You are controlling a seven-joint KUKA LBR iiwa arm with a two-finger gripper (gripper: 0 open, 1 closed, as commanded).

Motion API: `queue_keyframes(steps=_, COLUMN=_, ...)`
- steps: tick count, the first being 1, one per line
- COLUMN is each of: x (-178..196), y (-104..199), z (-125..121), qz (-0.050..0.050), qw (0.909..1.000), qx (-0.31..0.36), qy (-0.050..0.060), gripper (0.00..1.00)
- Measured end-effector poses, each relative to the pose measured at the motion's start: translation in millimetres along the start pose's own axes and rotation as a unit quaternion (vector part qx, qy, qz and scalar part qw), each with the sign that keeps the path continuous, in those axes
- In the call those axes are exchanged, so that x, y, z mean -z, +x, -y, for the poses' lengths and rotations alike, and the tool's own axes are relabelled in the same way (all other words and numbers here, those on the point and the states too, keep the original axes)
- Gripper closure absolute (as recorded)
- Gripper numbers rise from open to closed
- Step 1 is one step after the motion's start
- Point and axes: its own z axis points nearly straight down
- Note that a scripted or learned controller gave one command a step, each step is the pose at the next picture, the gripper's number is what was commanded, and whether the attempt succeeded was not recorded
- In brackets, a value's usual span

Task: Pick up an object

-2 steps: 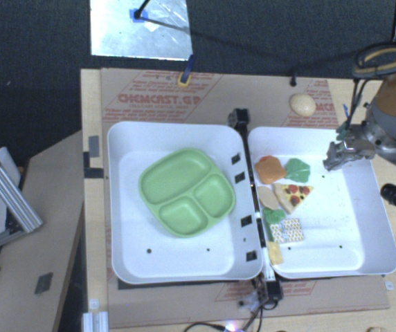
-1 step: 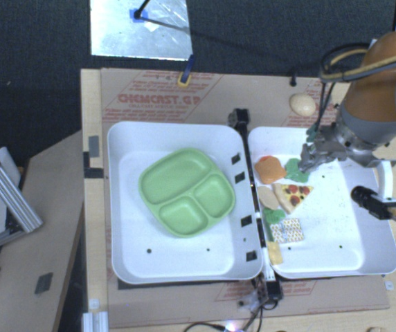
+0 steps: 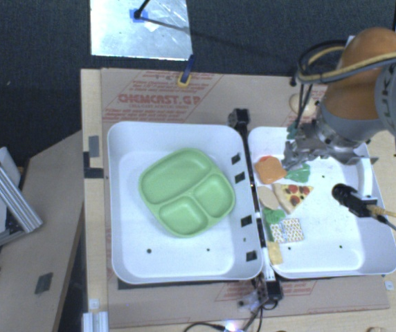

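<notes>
I see gripper (image 3: 296, 159) low just beside orange piece (image 3: 269, 169); can't tell finger state. Risk: pinch lands off-centre, piece skids away.

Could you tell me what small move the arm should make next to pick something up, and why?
Probably a short descent. The gripper hangs over the right bin, at the upper end of the pile, where an orange piece and a green piece lie close beneath it. The view shows nothing held, so lowering onto one of these nearest pieces seems the shortest way to a grasp.
</notes>
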Motion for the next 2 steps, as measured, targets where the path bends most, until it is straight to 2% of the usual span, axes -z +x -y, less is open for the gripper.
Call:
queue_keyframes(steps=1, x=-9.0, y=-7.1, z=-15.7, qz=0.001, qw=1.0, qx=-0.001, qy=0.0, gripper=1.0)
queue_keyframes(steps=2, x=-13.8, y=3.2, z=-5.4, qz=0.001, qw=1.0, qx=-0.001, qy=0.001, gripper=1.0)
